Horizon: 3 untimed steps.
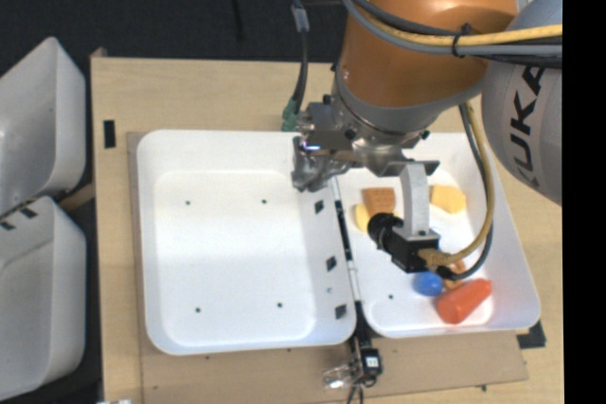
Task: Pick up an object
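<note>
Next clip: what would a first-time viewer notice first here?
The arm's big orange band fills the upper right, above the right bin, with its tool low near the divide between the two bins. In the right bin lie small bright things: a red-orange piece and a blue ball near the front edge, a tan block and a yellow piece farther back.

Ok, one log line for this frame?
pincer over ridge between left bin and right bin | hold: cannot tell | blue ball, orange-red piece lying in right bin
</note>
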### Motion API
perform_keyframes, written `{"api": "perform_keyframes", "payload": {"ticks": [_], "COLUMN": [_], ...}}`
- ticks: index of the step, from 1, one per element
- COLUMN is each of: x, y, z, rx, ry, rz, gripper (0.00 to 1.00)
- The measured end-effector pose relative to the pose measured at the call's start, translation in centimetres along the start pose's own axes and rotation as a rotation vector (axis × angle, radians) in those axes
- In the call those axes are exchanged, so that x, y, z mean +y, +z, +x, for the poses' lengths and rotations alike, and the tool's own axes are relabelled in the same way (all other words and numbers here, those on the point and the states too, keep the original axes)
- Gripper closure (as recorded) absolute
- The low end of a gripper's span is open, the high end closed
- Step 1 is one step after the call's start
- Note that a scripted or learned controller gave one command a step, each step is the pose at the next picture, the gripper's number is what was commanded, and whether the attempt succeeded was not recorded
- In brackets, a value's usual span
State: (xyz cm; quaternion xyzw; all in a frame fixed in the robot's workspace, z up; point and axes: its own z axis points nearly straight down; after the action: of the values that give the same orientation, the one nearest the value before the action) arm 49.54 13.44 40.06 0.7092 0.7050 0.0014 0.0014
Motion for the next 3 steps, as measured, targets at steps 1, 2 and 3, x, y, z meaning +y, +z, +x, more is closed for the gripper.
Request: {"api": "perform_keyframes", "payload": {"ticks": [1, 2, 3], "x": [-0.6, -0.5, -0.5], "y": [7.9, 0.0, 2.9], "z": [-8.0, 0.5, -3.5], "rx": [-0.004, 0.004, -0.001], "ry": [0.003, -0.017, -0.004], "rz": [0.011, -0.005, 0.005], "gripper": [1.0, 1.0, 1.0]}}
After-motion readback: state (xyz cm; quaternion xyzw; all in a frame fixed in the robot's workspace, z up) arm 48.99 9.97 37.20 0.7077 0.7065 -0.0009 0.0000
